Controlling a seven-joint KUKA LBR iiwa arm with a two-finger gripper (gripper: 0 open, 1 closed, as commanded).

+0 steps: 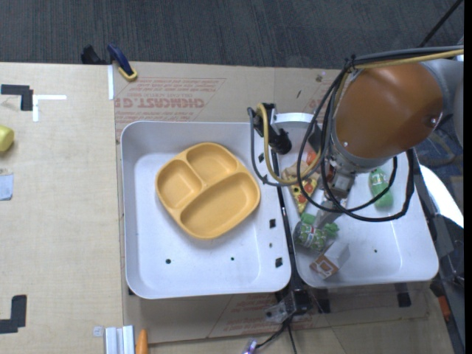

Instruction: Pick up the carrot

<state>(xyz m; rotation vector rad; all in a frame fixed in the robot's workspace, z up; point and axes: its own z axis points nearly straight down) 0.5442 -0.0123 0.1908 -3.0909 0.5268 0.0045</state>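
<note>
Left bin (140, 271): yellow divided plate (208, 189). Right bin (413, 260): green packet (316, 234), small box (325, 266), green bottle (380, 186); carrot (310, 158) orange at upper left, under arm. End effector (333, 190) grip: cannot tell.

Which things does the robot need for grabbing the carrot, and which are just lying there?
For the job: orange-banded grey robot arm; small orange piece beside it, likely the carrot.
Just lying about: yellow divided plastic plate; green crinkly packet; small brown-and-white box.
</note>
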